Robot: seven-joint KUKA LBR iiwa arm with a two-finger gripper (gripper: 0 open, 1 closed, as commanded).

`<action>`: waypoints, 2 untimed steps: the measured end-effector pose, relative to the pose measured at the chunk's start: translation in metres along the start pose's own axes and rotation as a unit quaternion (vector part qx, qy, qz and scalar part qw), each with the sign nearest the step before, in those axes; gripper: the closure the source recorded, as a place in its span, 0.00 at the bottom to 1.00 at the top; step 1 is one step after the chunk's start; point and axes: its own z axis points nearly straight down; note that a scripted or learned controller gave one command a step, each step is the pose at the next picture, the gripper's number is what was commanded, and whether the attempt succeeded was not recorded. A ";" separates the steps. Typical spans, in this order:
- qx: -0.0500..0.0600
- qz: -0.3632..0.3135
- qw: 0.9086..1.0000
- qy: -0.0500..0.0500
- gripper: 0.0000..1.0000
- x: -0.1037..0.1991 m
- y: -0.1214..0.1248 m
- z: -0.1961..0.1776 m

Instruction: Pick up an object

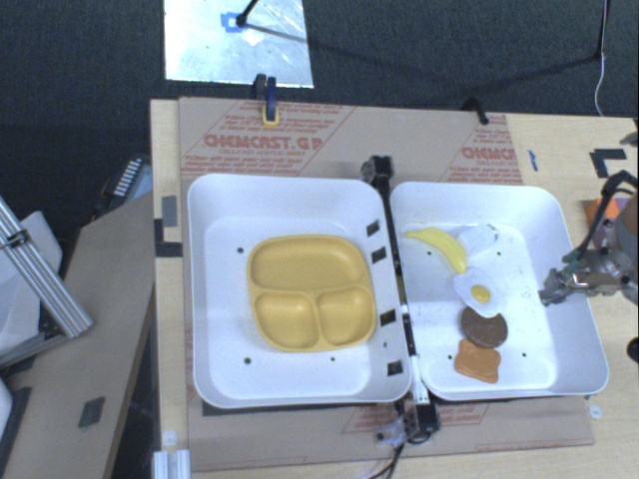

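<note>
Scene: two white bins sit side by side on the bench (329, 128), the left bin (215, 267) holding a yellow tray (305, 292) with three compartments, the right bin (559, 367) holding toy food.

Candidates: a banana (441, 246) lies near the right bin's far-left corner; a fried egg (477, 289) sits just beside it toward the bin's middle; a brown patty (484, 327) and a piece of toast (478, 361) follow in a line toward the near edge, the patty touching or all but touching the toast.

Arm: it reaches in over the right edge of the right bin, its end effector (555, 287) at that bin's right wall, well apart from the food.

End effector state: too small and blurred to judge whether it is released or clenched; nothing shows in its grip.

Done: judging by the layout, nothing as yet; every item rests on the bin floor.

Left: choosing an item, moving across to it, closing on it and lifting it clear.

Nearest target: the egg and patty look closest to the end effector's side.
</note>
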 end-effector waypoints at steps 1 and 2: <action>0.000 0.000 1.000 0.000 1.00 -0.001 0.002 -0.043; 0.001 -0.003 1.000 0.001 1.00 0.047 0.014 -0.046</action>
